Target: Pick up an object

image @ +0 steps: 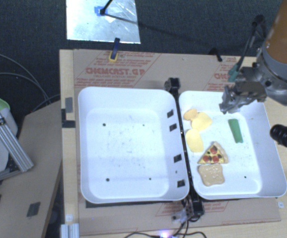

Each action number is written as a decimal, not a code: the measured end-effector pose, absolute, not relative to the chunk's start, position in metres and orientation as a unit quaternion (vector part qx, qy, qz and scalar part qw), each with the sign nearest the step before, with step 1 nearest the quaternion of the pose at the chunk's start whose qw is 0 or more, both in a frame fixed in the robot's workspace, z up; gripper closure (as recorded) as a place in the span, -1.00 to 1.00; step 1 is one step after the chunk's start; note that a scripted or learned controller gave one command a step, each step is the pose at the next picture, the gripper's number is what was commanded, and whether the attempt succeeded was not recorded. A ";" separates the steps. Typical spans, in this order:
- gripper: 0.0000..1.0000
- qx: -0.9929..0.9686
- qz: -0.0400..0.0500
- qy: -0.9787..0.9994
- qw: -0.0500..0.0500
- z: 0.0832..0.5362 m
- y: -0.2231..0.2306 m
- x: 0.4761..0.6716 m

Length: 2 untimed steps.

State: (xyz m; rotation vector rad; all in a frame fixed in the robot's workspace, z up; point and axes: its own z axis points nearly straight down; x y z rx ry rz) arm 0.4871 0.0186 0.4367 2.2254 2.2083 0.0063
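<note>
Tan toast slice [211, 174] sits nearest, pizza slice [213, 154] and yellow chips [197, 122] behind, green stick [235, 131] at 3 o'clock. My jaws [230, 106] hover above it, can't tell if they're open. I'm mid-approach; next I'd drop straight down.

A dark blue-grey carpeted floor [24, 19] surrounds the bench. A shiny square metal sheet [103, 13] lies beyond the bench's far edge. A tan wooden side table [29, 157] adjoins its left edge.
</note>
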 end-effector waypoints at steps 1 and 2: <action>1.00 0.705 -0.001 0.709 -0.002 0.359 0.048 0.486; -1.00 0.706 0.001 0.708 0.001 0.363 0.047 0.487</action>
